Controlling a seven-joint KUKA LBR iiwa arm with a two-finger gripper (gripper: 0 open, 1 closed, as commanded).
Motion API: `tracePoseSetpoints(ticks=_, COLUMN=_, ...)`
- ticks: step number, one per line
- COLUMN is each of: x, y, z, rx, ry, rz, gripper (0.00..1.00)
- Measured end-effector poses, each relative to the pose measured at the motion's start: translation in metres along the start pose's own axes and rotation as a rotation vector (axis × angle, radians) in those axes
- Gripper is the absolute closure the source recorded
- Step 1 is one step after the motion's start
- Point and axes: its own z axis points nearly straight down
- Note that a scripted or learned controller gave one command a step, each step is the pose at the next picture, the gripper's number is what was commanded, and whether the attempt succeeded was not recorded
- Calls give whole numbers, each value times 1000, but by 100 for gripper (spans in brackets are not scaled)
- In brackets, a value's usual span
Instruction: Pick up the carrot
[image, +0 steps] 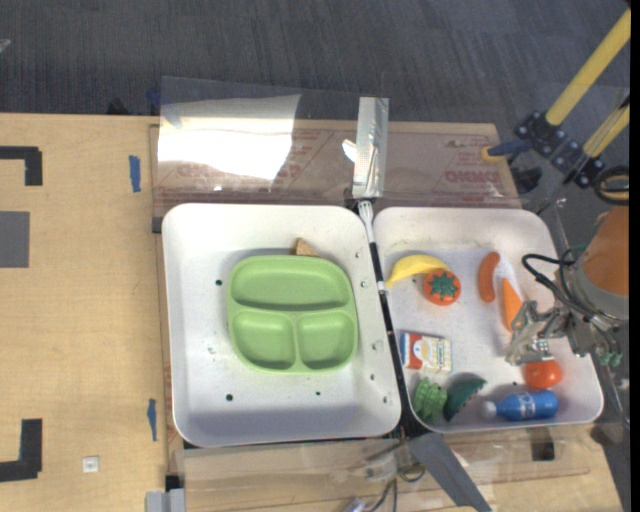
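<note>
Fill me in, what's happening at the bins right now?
The arm has reached in from the right, and its claw sits low in the right bin, right beside the carrot. The carrot lies on the bin floor next to a sausage. I can't tell whether the carrot is gripped.

Not much of the arm (608, 262) to go on from here, honestly: a rounded orange band at the right, with black cables looping off its left side. Below that sits the gripper (530, 338), all bare silvery metal, with small brackets and a dark block alongside.
</note>
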Motion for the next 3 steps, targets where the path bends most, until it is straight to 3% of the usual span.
tracePoseSetpoints(ticks=1, x=3, y=-16, z=-150, rx=3, ry=0, rz=-101, gripper=100)
tracePoseSetpoints(ticks=2, x=8, y=-12, z=-21, rx=-10, ry=17, rz=-342, gripper=100)
tracePoseSetpoints(ticks=3, x=-12, y=12, z=-119, rx=-1, ry=2, rz=-436, gripper=100)
